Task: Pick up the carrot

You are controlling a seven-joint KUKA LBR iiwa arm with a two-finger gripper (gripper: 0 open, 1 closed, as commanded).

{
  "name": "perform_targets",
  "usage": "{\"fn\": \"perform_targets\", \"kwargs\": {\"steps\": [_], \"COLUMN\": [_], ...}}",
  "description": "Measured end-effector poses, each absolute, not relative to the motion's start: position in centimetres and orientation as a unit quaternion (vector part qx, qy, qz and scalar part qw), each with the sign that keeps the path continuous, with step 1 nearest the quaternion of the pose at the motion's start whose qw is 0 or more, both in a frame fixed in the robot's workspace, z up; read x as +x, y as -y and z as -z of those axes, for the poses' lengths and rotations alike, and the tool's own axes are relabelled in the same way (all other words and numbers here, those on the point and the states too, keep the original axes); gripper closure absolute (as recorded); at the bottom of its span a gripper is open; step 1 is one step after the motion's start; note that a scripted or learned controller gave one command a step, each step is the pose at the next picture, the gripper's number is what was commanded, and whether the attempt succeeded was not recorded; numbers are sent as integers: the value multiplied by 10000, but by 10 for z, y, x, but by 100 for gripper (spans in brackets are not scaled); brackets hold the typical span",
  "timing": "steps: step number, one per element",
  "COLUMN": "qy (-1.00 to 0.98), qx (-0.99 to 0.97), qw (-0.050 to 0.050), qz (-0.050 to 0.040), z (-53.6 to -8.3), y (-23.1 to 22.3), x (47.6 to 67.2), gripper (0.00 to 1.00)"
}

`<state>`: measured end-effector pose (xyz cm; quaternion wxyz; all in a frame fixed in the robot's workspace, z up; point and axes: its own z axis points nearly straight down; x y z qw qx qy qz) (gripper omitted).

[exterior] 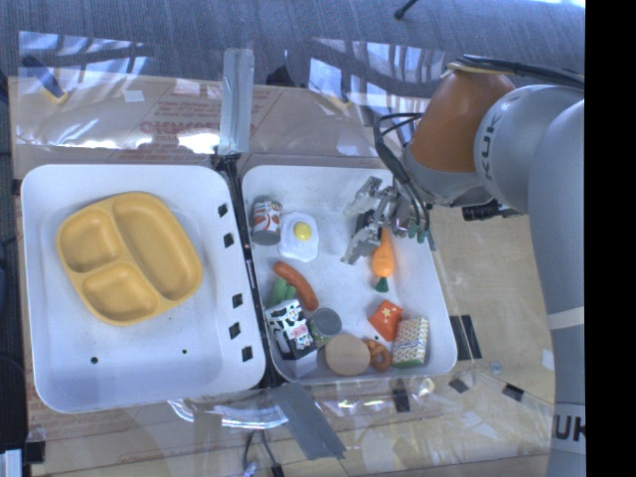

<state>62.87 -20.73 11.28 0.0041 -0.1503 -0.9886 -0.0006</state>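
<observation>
The tool hovers in the right bin, just beside the carrot; whether its fingers grip anything cannot be told.

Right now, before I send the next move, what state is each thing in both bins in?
End effector: low in the right bin, at the carrot's top end.
Carrot: lying on the bin floor, green tip toward the camera.
Yellow plate: upright in the left bin, compartments bare.
Can: standing by the divider.
Fried egg: flat, yolk up.
Sausage: lying flat.
Milk carton: tipped on its side.
</observation>
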Motion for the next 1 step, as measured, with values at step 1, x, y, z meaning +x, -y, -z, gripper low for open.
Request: {"fn": "perform_targets", "kwargs": {"steps": [1], "qy": [9905], "qx": [-1377], "qw": [-20], "qz": [0], "z": [-94], "y": [208], "x": [599], "gripper": [0]}}
